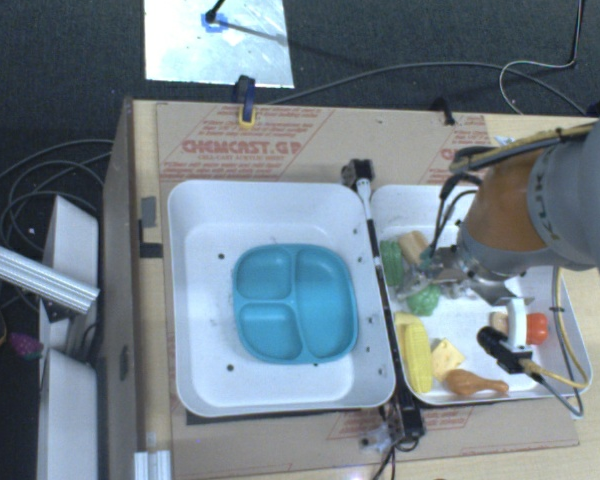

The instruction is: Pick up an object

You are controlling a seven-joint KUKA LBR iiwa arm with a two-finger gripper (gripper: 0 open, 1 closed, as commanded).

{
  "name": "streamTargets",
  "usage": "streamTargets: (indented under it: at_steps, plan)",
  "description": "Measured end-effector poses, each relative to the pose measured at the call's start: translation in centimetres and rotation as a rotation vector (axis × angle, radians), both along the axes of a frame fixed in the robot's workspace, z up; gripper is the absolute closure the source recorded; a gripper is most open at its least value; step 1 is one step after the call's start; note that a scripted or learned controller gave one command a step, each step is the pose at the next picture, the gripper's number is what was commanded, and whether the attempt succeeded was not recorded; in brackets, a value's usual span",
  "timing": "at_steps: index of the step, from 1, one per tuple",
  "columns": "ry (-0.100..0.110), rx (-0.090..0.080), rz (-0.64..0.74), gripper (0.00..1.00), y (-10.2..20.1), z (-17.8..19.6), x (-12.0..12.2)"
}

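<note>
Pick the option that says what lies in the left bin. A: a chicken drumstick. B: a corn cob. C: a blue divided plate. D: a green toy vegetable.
C: the blue divided plate lies in the middle of the left bin, while the corn cob, the drumstick and the green pieces lie in the right bin.
</note>
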State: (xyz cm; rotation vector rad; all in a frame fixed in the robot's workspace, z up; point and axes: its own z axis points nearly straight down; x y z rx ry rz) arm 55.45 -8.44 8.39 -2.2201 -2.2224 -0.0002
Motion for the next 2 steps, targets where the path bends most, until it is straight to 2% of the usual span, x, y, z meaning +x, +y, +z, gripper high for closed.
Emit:
streamTargets:
  at_steps: [1, 2]
  plan:
    - [-0.002, 0.0, 0.001, 1.0, 0.0, 1.1, 0.1]
    - [-0.004, 0.001, 0.004, 1.0, 7.9, 10.1, -0.6]
